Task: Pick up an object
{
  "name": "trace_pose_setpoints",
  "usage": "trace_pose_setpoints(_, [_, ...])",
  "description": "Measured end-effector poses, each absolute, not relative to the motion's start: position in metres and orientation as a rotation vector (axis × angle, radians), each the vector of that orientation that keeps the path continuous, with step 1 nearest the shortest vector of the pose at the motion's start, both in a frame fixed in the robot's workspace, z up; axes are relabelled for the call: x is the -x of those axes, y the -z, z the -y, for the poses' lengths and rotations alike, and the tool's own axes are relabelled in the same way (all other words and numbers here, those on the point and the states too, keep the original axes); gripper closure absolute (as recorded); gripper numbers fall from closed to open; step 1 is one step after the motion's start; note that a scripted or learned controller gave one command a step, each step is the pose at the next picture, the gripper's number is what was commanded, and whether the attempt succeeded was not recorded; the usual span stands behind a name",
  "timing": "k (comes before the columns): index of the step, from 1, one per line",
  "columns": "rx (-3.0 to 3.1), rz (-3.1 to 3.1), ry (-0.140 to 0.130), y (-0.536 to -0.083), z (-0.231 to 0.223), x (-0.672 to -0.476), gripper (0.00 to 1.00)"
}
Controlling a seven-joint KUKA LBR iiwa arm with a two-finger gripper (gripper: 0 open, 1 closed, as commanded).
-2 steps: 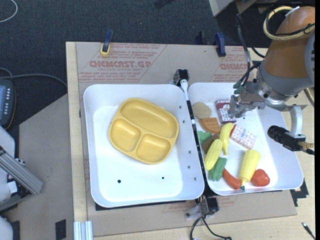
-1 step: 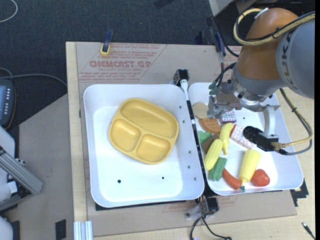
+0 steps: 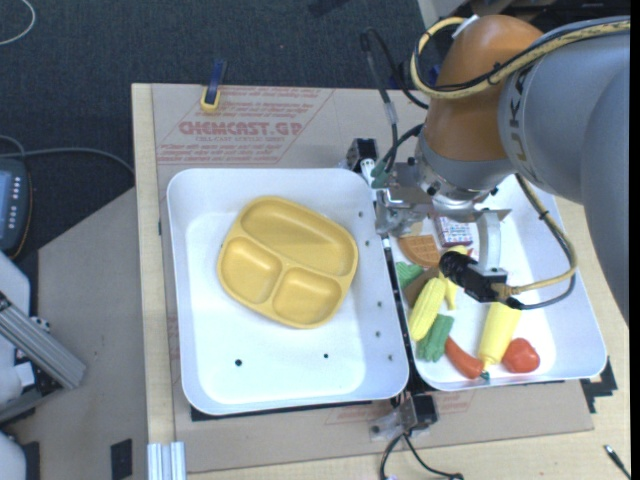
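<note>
Well off to the left of our gripper (image 3: 452, 230) sits the left bin (image 3: 200, 348), and in it a yellow divided tray (image 3: 288, 260), lying flat and well apart from anything we are reaching for. Between the two bins runs the raised rim, just to the gripper's left.

We hang over the right bin (image 3: 570, 353), wrist low above the upper part of a cluster of toy food. We cannot tell whether the gripper is released or clenched, since the wrist and its cabling cover it from above, and nothing shows as grasped.

Directly beneath and slightly toward the camera from the gripper lies a brown flat piece (image 3: 420, 250). A little further toward the camera lies a corn cob (image 3: 428, 306), its long axis running from upper right to lower left, with a green piece (image 3: 436, 336) touching its lower end. To the gripper's right and nearer the camera we see a yellow piece (image 3: 496, 332), near upright in the view, beside a red tomato (image 3: 521, 355) and an orange carrot (image 3: 462, 358).

We judge the corn cob the nearest clean candidate: it lies just camera-ward of the gripper, so closing across its short width looks best.
</note>
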State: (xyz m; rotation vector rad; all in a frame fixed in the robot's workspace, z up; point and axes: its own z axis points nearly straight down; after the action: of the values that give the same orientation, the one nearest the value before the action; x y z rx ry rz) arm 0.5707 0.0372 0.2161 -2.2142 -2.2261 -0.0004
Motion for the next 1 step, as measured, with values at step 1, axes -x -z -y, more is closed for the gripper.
trace_pose_setpoints(1, [2.218,2.228,0.006,-0.234,-0.0707,-0.5808,1.0])
